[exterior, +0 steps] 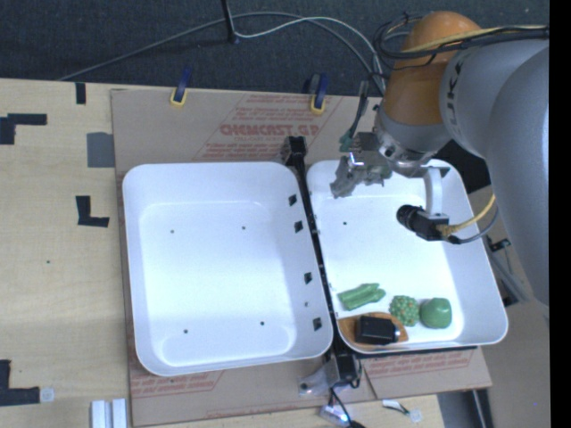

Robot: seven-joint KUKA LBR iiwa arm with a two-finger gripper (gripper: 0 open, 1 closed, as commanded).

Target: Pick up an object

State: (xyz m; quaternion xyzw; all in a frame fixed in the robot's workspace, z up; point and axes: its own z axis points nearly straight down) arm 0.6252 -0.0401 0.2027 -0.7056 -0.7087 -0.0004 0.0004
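Objects for picking lie clustered at the near end of the right bin [464, 239]: a black block [376, 330] rests on an orange piece [399, 333] against the near rim, with a green bumpy item [404, 308] and a green round item [436, 313] just beside it, and a green pod [360, 296] slightly farther in. The left bin [143, 239] sits alongside, touching the right bin along a black divider. My gripper [346, 182] hangs over the far left corner of the right bin, well apart from the cluster. Nothing sits between my fingers; how wide they stand I cannot tell. Cardboard [250, 127] underlies both bins.
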